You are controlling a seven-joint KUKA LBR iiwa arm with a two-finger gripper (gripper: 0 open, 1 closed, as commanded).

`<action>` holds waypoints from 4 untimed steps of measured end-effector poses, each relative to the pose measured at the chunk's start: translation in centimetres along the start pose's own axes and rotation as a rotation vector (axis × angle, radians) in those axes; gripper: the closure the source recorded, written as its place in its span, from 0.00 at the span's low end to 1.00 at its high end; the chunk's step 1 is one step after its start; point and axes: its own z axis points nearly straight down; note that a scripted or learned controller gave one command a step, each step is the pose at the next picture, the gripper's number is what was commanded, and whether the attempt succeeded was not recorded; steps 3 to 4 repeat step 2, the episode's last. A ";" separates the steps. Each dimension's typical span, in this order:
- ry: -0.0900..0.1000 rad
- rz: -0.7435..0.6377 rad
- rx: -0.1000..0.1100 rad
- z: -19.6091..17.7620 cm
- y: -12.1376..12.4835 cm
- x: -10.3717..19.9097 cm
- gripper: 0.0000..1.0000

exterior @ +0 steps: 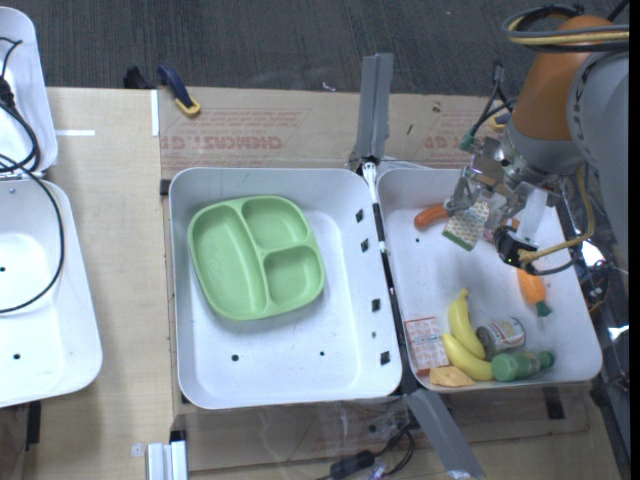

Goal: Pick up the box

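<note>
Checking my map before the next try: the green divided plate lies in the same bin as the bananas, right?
No. The camera view shows the green divided plate in the left bin; the bananas lie in the right bin, on the arm's side.

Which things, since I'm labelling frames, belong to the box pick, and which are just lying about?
Job: gripper, speckled box under it.
Lying about: plate, bananas, can, bottle, carrot, red-printed carton.
</note>
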 end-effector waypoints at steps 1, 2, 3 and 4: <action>0.000 -0.082 0.000 -5.0 1.7 1.7 1.00; -0.001 0.040 0.002 -5.3 -0.8 5.0 1.00; -0.001 0.040 0.002 -5.3 -0.8 5.0 1.00; -0.001 0.040 0.002 -5.3 -0.8 5.0 1.00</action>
